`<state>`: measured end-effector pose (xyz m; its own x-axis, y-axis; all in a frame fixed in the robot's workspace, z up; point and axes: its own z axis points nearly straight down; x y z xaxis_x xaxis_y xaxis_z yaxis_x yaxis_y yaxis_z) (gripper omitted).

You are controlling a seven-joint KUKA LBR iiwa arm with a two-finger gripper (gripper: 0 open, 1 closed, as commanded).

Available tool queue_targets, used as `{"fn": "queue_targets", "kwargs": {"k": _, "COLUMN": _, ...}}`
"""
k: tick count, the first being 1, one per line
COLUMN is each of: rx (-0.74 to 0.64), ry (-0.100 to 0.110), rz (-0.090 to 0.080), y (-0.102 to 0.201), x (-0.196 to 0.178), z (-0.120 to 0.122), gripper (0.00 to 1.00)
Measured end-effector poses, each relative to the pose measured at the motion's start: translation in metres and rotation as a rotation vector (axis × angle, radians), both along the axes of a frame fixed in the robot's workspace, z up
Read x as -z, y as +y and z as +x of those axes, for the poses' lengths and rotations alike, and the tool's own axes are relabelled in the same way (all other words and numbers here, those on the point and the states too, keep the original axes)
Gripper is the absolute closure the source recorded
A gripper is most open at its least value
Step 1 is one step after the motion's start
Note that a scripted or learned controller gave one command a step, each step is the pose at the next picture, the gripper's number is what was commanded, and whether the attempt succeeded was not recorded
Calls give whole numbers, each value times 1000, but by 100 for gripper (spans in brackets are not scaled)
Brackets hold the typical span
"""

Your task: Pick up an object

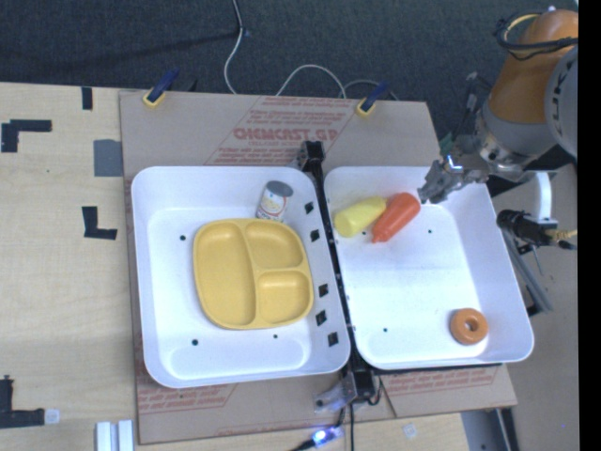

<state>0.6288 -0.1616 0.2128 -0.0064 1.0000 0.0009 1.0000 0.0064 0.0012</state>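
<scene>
Jaws state: cannot tell, the tip is small, dark and seen at a slant. The gripper (438, 186) hangs over the right bin (493, 280) near its 1 o'clock corner, nothing visibly held. Step looks like the approach, grasp not yet made. Nearest candidate is the orange-red carrot-shaped object (395, 216), just at 8 o'clock of the tip, touching the yellow object (358, 218) on its 9 o'clock side. A donut (468, 326) sits alone at 5 o'clock in the same bin. Next move probably needs a short shift toward 8 o'clock, descent, then closing across the carrot's narrow width. Height above the bin floor is unclear.
</scene>
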Motion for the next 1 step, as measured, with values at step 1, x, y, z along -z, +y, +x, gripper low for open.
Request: {"fn": "queue_targets", "kwargs": {"k": 1, "rx": 2, "ry": 3, "rz": 0, "y": 49, "x": 8, "z": 3, "gripper": 100}}
